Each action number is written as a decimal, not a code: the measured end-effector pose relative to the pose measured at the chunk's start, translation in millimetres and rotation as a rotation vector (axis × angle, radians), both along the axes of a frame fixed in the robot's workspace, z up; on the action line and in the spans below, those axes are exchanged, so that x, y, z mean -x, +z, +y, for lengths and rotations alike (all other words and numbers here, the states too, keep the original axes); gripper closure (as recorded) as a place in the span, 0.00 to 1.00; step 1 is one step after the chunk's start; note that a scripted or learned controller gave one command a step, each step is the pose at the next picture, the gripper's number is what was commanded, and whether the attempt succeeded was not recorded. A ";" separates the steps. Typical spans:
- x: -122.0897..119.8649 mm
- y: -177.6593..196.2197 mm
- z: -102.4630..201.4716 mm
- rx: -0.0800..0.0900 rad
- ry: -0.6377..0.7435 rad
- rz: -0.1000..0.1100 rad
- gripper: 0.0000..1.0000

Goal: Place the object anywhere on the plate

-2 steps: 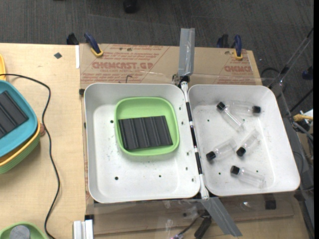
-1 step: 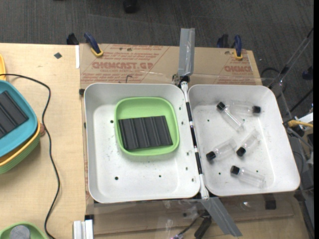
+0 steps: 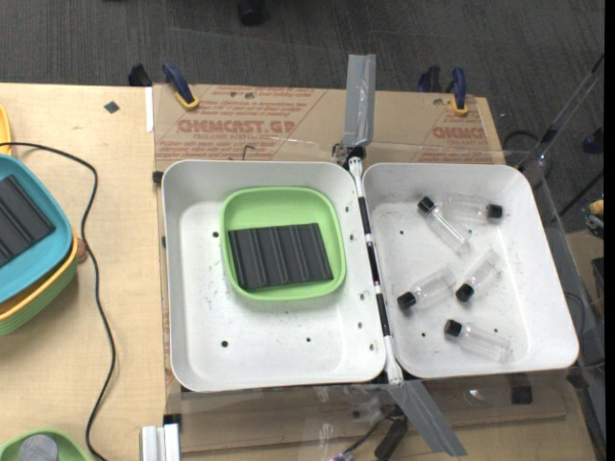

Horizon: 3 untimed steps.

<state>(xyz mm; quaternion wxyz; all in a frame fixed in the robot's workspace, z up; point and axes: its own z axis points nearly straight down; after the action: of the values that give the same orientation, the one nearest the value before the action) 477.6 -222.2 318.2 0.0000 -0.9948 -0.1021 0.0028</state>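
We see two shallow white bins side by side on the table (image 3: 77,209), resting on a sheet of brown cardboard (image 3: 288,118) held down by blue-and-yellow clamps (image 3: 179,85). The left bin (image 3: 192,353) holds a green plate (image 3: 283,243), square with rounded corners and a raised rim, and on it lies a dark grey ribbed pad (image 3: 282,255) that covers most of the plate's floor. The right bin (image 3: 538,353) holds five clear plastic vials with black caps, all lying on their sides and none on the plate: one (image 3: 437,219) near the upper left of the bin, one (image 3: 476,209) just beside it toward the upper right, two (image 3: 428,288) (image 3: 478,279) close together near the middle, and one (image 3: 476,339) toward the lower edge. The bins look like smooth moulded plastic with small dark specks and a few holes in their floors. A strip of grey tape (image 3: 360,104) runs up from the seam between them. At the table's left edge we see a teal tray (image 3: 38,229) stacked on other trays, with a black cable (image 3: 96,286) trailing past it. We cannot report the pincer's state, since no arm reaches over the bins.
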 end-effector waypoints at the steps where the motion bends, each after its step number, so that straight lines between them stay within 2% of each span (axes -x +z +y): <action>1: 0.1 -38.1 15.6 -0.001 0.004 0.001 0.00; 2: 0.1 -14.1 0.1 0.000 -0.001 0.000 0.00; 3: 0.4 -38.1 0.2 -0.002 -0.003 0.001 0.00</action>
<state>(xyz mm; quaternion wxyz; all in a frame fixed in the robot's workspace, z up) 477.2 -222.0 280.2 0.0008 -0.9949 -0.1006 0.0033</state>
